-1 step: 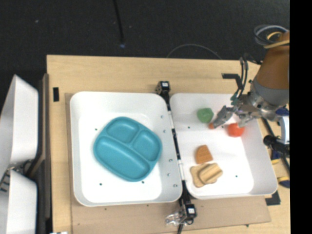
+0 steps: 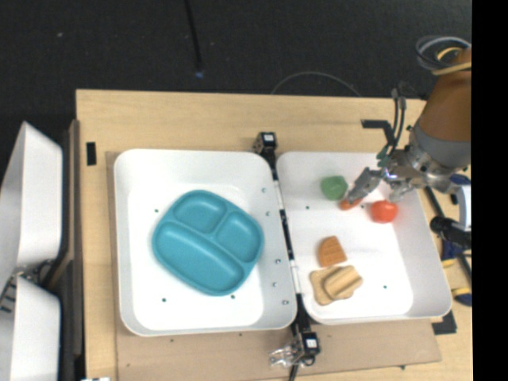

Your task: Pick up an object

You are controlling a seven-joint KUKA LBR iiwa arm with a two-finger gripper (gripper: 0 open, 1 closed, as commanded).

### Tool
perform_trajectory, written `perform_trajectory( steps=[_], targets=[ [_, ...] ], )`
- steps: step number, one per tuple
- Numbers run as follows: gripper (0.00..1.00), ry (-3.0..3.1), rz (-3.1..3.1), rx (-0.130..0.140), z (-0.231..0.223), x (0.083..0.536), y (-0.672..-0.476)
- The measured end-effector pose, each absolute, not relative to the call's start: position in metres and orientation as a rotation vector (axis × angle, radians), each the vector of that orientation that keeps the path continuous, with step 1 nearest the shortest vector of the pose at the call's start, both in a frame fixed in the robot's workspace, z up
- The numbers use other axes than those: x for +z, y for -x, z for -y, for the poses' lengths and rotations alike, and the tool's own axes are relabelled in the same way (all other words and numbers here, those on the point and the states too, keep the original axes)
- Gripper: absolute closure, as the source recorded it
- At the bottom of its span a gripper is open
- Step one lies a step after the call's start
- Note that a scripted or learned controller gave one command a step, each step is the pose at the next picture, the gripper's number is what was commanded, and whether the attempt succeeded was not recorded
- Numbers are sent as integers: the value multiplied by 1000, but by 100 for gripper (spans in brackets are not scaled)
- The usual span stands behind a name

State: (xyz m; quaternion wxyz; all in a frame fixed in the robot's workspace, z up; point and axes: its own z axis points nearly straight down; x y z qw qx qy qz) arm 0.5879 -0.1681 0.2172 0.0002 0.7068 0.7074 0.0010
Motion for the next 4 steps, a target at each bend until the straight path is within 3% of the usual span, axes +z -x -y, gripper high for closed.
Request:
perform_trajectory(
  steps=[2,3,4],
  targets=[
    [0,-2224,-2218,-5,174,103,-584],
    [100,-2223,-2213,3,174,117,-585],
    [100,-2213,-2221,7,174,181,-592]
  ],
)
